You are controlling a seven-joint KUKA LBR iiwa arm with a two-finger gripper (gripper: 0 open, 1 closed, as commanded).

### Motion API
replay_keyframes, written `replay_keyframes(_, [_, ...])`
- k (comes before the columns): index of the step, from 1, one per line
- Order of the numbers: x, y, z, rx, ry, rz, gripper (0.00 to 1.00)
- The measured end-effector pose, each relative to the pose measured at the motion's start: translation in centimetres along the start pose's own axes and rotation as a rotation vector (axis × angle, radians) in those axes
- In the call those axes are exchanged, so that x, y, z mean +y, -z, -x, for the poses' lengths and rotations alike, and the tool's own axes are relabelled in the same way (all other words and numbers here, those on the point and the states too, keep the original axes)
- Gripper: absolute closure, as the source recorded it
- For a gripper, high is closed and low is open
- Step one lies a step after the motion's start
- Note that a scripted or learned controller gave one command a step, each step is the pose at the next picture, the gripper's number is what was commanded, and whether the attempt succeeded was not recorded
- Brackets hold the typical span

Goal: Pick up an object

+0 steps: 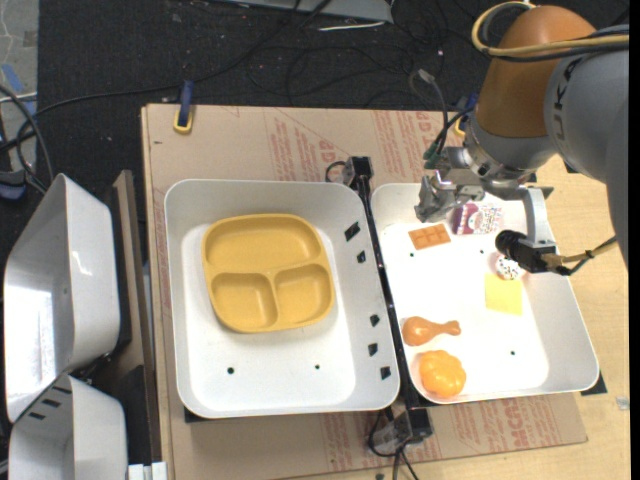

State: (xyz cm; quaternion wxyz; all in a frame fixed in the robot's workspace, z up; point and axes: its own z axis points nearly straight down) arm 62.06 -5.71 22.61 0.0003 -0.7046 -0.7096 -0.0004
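Over the far end of the right bin (560,363), the gripper (437,198) is hanging just beyond the orange cracker (430,237); how its fingers are standing cannot be told, and nothing is showing between them. Nearer than the cracker, the yellow square (504,294), the drumstick (431,329) and the orange fruit (442,374) are lying unlifted, so the pick is seemingly not yet made.

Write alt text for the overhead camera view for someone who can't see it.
A grey robot arm reaches from the right over the right bin, which holds an orange cracker, yellow square, toy drumstick and orange fruit. The left bin holds a yellow divided plate.
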Motion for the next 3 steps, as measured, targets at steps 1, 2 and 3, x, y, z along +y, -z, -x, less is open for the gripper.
replay_keyframes(1, [-1.4,1.2,-4.9,0.001,0.001,-0.001,1.0])
replay_keyframes(2, [-3.1,1.8,-9.6,0.001,0.002,-0.002,1.0])
replay_keyframes(3, [-5.5,1.7,-14.7,0.0,0.002,-0.003,1.0])
